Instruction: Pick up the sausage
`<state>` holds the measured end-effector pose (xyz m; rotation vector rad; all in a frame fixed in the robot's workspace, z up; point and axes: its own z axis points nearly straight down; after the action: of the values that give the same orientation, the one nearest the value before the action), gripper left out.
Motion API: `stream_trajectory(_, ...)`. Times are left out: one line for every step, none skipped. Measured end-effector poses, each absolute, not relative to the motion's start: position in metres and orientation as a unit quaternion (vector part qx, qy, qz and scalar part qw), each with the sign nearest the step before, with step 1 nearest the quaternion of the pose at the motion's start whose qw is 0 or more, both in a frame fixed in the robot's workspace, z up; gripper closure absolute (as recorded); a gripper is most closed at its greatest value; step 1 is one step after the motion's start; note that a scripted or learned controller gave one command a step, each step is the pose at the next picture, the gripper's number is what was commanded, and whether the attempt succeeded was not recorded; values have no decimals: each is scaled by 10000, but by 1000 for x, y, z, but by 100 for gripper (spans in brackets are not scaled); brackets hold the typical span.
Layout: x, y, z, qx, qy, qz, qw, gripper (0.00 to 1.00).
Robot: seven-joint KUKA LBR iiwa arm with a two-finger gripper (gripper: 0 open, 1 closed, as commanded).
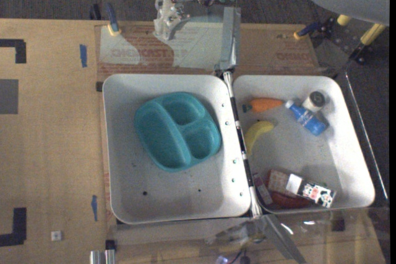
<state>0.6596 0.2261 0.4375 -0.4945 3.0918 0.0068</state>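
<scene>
While the gripper (168, 17) hangs beyond the bins, whether open or shut I cannot tell, the sausage (286, 199) lies half-tucked under a box (301, 187) in the right bin (359, 151), so approach low from its exposed edge.

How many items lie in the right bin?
5: carrot and bottle at the far side, banana in the middle, box near the front, over a reddish sausage. Others may be hidden.
</scene>
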Motion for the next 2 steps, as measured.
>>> stream_trajectory(667, 218, 438, -3505, 9365, 15, 62, 100)
stream_trajectory(628, 214, 165, -3639, 9314, 16, 24, 100)
